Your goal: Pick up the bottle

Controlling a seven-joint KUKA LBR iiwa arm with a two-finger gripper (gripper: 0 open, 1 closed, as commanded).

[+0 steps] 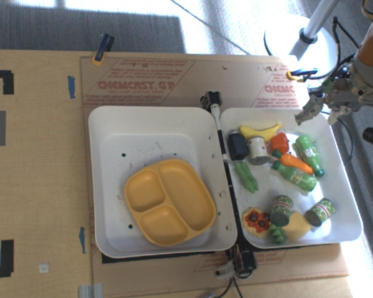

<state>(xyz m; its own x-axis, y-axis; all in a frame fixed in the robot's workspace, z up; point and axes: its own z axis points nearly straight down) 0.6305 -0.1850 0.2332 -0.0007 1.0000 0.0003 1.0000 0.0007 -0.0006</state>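
Two green bottles lie in the right bin. One bottle rests near the far right wall, and the other bottle lies flat just below an orange carrot. My gripper hovers over the bin's far right corner, above and a little beyond the upper bottle. It is open, with its two fingers spread and nothing between them.
The right bin also holds a banana, a silver can, a black object, a green pod, two small green cans, a pizza slice and broccoli. A yellow divided plate lies in the left bin.
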